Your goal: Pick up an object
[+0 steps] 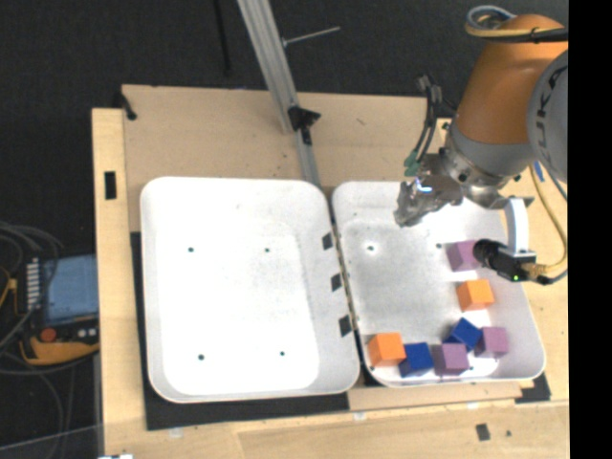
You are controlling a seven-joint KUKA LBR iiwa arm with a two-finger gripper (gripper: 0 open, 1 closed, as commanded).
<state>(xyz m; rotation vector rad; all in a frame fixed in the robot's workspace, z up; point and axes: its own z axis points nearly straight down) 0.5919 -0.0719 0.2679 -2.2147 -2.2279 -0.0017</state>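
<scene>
We look down at a slant from above on two shallow white plastic bins [239, 194], set side by side.

Two white bins sit side by side on the bench [115, 256]: the left bin [163, 256] and the right bin [382, 285].

The right bin holds seven small blocks in three colours. Three are purple: one [462, 254] near the right wall, one [495, 339] by the lower right corner, and one [450, 358] along the bottom edge. Two are orange: one [475, 295] on the right side and one [386, 348] at the bottom left. Two are blue: one [466, 333] between the purple blocks and one [417, 359] just beside the lower orange block.
</scene>
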